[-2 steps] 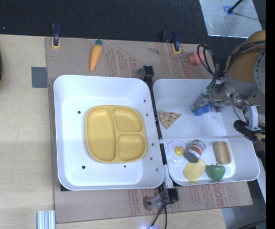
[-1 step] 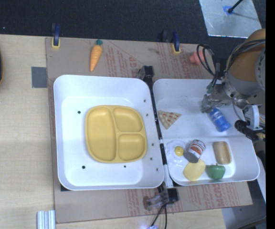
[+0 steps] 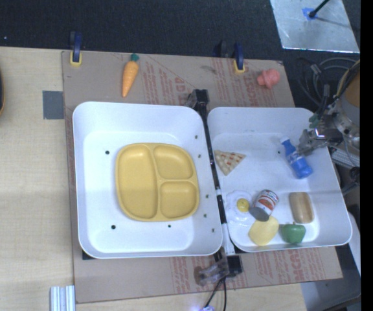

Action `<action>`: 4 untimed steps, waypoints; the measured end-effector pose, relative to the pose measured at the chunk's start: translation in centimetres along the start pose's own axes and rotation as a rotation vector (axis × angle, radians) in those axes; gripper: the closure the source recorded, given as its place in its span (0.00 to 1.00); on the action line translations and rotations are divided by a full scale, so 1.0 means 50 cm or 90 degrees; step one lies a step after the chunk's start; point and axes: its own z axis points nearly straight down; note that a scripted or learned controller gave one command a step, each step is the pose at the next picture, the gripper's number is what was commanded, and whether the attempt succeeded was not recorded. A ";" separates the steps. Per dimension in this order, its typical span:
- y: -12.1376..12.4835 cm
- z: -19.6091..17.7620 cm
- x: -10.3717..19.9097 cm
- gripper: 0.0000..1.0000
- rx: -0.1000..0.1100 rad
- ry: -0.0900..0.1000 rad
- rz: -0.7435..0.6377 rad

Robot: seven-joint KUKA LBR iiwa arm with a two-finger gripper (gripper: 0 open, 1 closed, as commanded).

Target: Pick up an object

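My gripper (image 3: 311,137) reaches in at the right rim of the right bin (image 3: 258,125). Just to its lower left lies a blue bottle (image 3: 296,160), tilted, with its top end close to the gripper. I cannot tell whether the two touch. Along the front of that bin lie a striped can (image 3: 265,203), a tan bread roll (image 3: 301,207), a yellow lemon-like piece (image 3: 263,230) and a green piece (image 3: 293,233). A pizza slice (image 3: 228,160) rests near the bin's left wall, and a small yellow ball (image 3: 242,205) sits beside the can.
The left bin (image 3: 92,173) holds a yellow divided plate (image 3: 157,181). Outside the bins, a toy carrot (image 3: 129,75) and a pink piece (image 3: 269,77) lie on the cardboard at the back. Cables and hardware crowd the far right.
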 end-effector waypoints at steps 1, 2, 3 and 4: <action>0.002 0.007 0.003 0.00 0.001 0.001 -0.002; -0.044 0.033 0.004 0.00 0.003 0.001 -0.002; 0.016 0.156 0.004 0.00 0.002 0.000 -0.004; 0.080 0.004 0.025 0.00 -0.005 -0.001 -0.004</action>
